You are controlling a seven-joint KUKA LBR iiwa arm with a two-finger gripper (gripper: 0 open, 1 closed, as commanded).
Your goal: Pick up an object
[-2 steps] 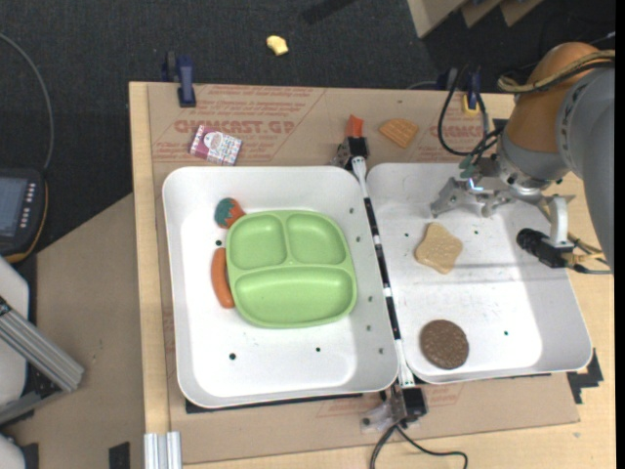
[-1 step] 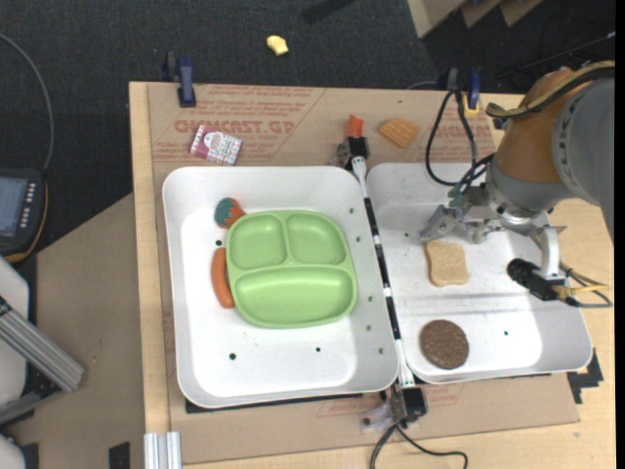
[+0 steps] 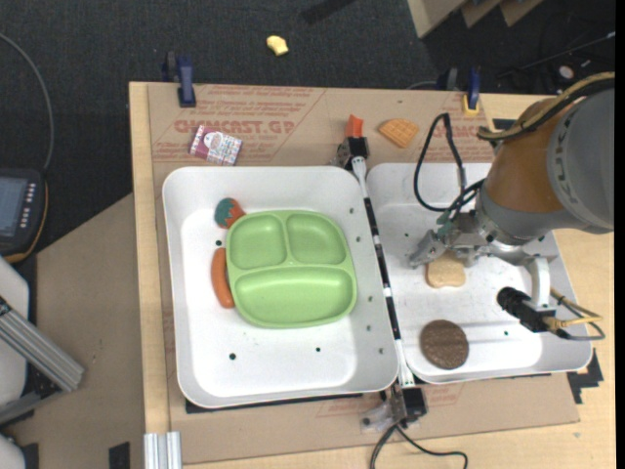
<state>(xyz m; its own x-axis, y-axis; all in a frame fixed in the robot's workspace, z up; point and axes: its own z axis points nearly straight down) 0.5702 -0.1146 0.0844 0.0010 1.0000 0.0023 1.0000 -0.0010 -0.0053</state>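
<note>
In the right bin [image 3: 488,189] a tan, bread-like piece [image 3: 446,277] lies near the middle, and a round brown patty [image 3: 444,344] sits closer to the front edge. My gripper [image 3: 444,250] hangs just over the far edge of the tan piece, and I cannot see whether it touches it. The left bin [image 3: 195,345] carries a green divided plate [image 3: 290,267]. An orange sausage-shaped thing [image 3: 221,277] lies along the plate's left side. A small teal and red thing [image 3: 229,211] rests at the plate's far left corner.
Behind the bins on the cardboard bench top lie a tan waffle cracker [image 3: 397,131], a small orange piece [image 3: 354,123] and a pink-white packet [image 3: 215,145]. Blue clamps [image 3: 182,78] grip the bench's back edge. A yellow bit [image 3: 277,44] lies on the dark floor.
</note>
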